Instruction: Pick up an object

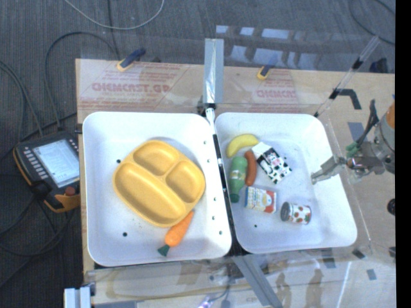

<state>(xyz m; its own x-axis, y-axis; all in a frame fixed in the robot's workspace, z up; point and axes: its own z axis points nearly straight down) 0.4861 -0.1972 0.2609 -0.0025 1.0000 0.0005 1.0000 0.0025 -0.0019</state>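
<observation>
The right bin (pixel 334 226) holds a yellow banana (pixel 241 144), a green bottle (pixel 238 172), a red sausage (pixel 250 167), a black-and-white spotted carton (pixel 273 163), a small juice carton (pixel 260 199) and a red-labelled can (pixel 295 212). My gripper (pixel 327 170) hangs over the right bin's right side, near its rim. It sits to the right of the spotted carton and up-right of the can, apart from both. Nothing shows in its grasp.
The left bin (pixel 103 236) carries a yellow divided plate (pixel 159 181) and an orange carrot (pixel 178 231) near its front edge. A metal post (pixel 212 76) rises behind the seam between the bins. A teach pendant (pixel 48 165) lies left of the bench.
</observation>
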